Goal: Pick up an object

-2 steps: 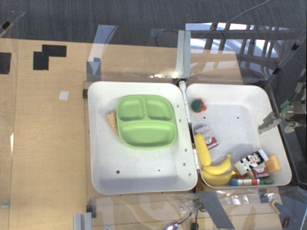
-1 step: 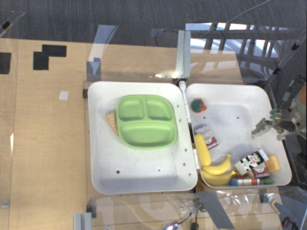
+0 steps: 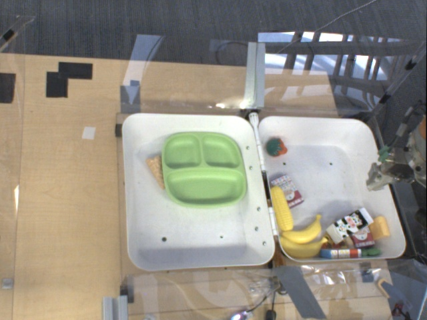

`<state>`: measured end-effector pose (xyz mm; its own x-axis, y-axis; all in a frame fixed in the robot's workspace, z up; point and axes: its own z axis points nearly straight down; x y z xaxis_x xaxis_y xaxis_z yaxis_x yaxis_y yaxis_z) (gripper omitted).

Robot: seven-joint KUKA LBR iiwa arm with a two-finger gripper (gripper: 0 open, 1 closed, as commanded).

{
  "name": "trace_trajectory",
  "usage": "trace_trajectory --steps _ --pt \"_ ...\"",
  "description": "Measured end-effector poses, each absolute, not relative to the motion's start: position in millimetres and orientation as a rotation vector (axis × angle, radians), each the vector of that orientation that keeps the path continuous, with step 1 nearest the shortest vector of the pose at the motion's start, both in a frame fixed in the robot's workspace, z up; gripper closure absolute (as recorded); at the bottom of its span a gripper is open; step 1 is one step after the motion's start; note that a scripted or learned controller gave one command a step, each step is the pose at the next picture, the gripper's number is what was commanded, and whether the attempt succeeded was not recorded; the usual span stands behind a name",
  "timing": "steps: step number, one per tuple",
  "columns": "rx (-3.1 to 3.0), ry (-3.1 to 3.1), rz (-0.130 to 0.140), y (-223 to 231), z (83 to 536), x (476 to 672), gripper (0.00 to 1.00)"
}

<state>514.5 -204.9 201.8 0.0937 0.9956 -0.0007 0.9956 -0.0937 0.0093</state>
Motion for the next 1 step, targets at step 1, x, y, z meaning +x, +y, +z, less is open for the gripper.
trace_trajectory --steps 1 --pt "2.318 2.11 0.009 -204.9 201.7 514.4 0.0"
